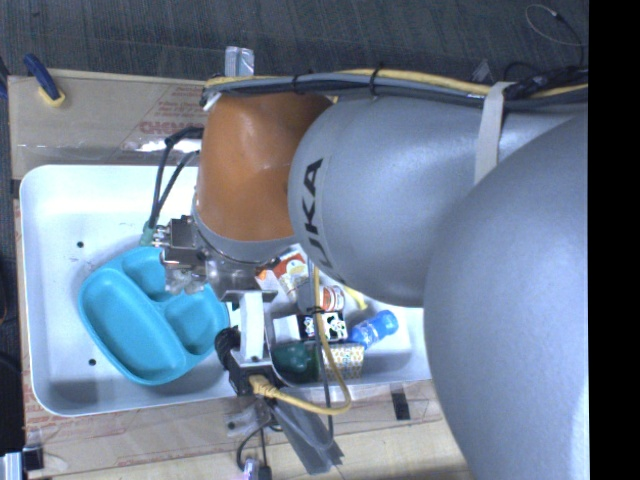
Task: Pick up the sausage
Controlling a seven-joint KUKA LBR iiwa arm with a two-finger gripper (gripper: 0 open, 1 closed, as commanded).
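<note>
— Was the gripper (pixel 200 276) open or closed?
— Couldn't tell. It sat beneath the orange band (pixel 245 168), right above the blue tray (pixel 140 333) in the bin (pixel 60 208).
— And the sausage?
— I couldn't tell it apart in the clutter (pixel 300 273) just right of the gripper, near a blue bottle (pixel 372 328).

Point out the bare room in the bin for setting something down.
The white bin has bare floor along its upper left, above the blue tray, and a strip below it. The lower right is crowded: a blue bottle and packages under the arm.
</note>
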